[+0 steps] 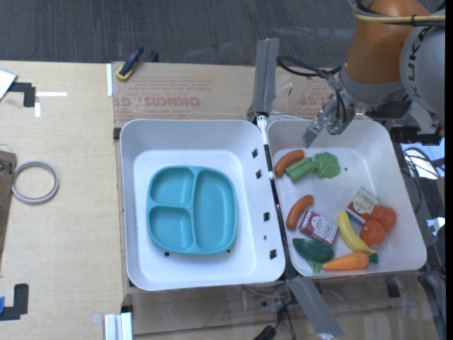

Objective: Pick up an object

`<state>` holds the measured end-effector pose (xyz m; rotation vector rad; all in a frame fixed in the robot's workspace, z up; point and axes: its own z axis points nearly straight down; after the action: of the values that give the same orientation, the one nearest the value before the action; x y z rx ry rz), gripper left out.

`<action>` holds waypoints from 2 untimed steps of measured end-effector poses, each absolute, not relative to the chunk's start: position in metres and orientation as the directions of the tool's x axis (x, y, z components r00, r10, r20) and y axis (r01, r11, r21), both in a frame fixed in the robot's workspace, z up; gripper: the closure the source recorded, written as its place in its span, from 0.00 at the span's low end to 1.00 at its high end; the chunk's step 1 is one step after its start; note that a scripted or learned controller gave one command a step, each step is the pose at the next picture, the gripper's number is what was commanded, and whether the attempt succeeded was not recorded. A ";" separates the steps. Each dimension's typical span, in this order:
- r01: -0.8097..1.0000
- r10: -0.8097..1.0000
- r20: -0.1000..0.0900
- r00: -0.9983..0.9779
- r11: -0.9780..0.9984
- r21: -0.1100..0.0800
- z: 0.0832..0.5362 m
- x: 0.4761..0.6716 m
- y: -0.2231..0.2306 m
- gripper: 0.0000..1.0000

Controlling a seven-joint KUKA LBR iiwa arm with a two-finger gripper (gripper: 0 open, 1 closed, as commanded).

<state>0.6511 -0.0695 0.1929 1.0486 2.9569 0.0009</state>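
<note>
A: Grey gripper [327, 125] hangs over the far rim of the right bin [403, 163]. Jaws read as slightly parted with nothing between them, though small in view.

B: Step?

A: Approach, by my judgement; no grasp yet. Nearest candidate: green broccoli [316, 166], just nearside of the gripper, lying flat, knobbly head and stalk. Sausage [288, 161] touches its stalk end.

B: Next move?

A: Probably descend nearward and straddle the stalk, avoiding the sausage.
</note>
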 end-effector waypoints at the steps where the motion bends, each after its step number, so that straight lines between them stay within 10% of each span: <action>1: 0.652 0.652 -0.001 -0.758 0.758 0.001 0.192 0.643 -0.028 1.00; 2: 0.652 0.652 -0.005 -0.758 0.758 0.003 0.202 0.644 -0.029 1.00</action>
<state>0.6437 -0.0290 0.2020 1.0912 2.9403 0.0016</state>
